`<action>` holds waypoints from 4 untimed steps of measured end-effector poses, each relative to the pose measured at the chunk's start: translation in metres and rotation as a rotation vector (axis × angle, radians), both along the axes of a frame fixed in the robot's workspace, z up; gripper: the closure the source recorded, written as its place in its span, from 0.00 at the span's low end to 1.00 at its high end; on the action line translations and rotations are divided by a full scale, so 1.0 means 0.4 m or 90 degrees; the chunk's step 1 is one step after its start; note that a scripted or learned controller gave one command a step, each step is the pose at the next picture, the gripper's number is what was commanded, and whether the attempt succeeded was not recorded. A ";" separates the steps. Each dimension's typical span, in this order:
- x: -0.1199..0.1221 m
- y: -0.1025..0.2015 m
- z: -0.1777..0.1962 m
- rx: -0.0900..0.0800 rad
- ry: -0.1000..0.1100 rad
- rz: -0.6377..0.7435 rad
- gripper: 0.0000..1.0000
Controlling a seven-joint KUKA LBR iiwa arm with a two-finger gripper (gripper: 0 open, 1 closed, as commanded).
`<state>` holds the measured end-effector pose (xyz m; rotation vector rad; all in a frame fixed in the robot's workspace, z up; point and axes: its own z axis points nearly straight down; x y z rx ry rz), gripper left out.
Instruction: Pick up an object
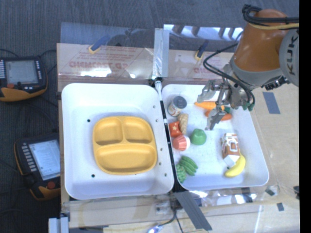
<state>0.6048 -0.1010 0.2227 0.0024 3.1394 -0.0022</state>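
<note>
My gripper [217,111] hangs over the upper part of the right bin [255,144], its fingers spread open above an orange carrot [205,105] and a small orange-red piece [224,116]. Nothing sits between the fingers. Below lie a green round fruit [198,137], a brown and white carton [230,145], a yellow banana [236,167], a green bumpy vegetable [187,167], a red fruit [181,142], a small red piece [174,128], a tan piece [183,122] and a grey-lidded can [177,104].
The left bin [77,101] holds a yellow divided tray [125,143]. A raised divider [164,130] separates the two bins. Two handheld pendants [22,74] lie on the floor to the left. The arm's orange band [260,38] stands over the bench's upper right.
</note>
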 end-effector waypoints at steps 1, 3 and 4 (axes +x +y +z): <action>-0.135 -0.079 -0.322 -0.001 -0.001 0.059 0.00; -0.206 0.005 -0.328 0.000 -0.009 -0.047 0.00; 0.065 -0.057 -0.331 0.000 -0.010 -0.107 0.00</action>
